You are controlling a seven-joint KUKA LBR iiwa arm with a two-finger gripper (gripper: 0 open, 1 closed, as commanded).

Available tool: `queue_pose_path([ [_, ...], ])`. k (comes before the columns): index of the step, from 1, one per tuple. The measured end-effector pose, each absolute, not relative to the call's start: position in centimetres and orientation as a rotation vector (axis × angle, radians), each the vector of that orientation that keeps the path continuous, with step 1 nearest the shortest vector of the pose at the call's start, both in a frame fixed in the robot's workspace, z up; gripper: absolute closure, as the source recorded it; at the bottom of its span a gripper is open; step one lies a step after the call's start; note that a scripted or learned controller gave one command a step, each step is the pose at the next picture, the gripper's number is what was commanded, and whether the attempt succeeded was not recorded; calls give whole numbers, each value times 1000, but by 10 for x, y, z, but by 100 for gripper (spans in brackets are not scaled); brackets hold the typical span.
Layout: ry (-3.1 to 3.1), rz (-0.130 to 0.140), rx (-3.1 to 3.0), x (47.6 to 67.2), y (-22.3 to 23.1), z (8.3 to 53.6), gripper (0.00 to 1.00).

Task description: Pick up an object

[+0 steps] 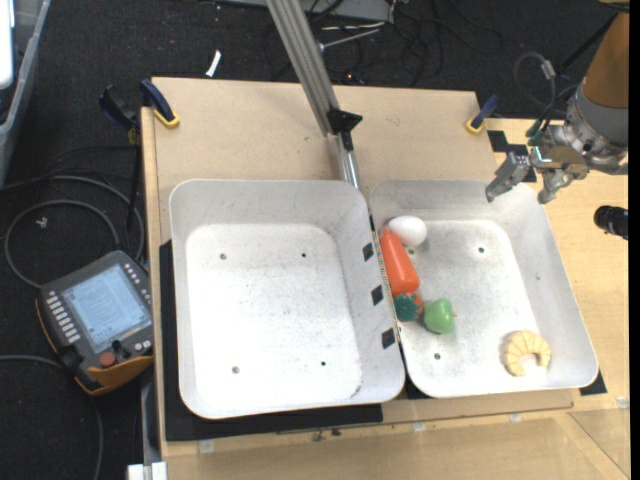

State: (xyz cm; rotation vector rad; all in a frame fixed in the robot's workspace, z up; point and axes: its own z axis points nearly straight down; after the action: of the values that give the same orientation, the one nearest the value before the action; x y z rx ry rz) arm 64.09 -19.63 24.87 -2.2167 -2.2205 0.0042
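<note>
1. Hanging above the upper right corner of the right bin [560, 268], at the view's right edge: the end effector [527, 183], fingers spread apart, gripping nothing.
2. Showing above it: the arm's grey wrist and orange band [610, 63], cut off by the frame.
3. Lying in the right bin, against its left wall: an orange cylinder-shaped toy [399, 263], long axis running up and down the view.
4. Sitting just above the orange toy's upper end, touching or nearly touching it: a white egg-shaped object [407, 231].
5. Resting just below the orange toy's lower end: a small dark teal piece [406, 308], and beside it to the right a green toy [439, 316], rounded; exact kind too small to tell.
6. Lying near the right bin's lower right corner, well apart from the other things: a pale croissant-shaped toy [526, 352], curved with the opening facing down.
7. Sitting to the left of the right bin, edges meeting along the middle: the left bin [200, 218], white, speckled.
8. Carrying both bins: the table [250, 128], light wood, with clamps at its upper corners.
9. Slanting down from the top of the view to the seam between the bins: a grey metal pole [305, 53].
10. Lying on the dark floor to the left of the table: a teach pendant [95, 318] with a lit screen and trailing cables.
</note>
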Motion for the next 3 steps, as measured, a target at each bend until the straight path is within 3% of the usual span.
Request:
queue_pose_path([
  [1, -2226, 1, -2218, 642, -196, 252, 0],
  [3, -2218, 5, -2219, 649, -205, 129, 0],
])
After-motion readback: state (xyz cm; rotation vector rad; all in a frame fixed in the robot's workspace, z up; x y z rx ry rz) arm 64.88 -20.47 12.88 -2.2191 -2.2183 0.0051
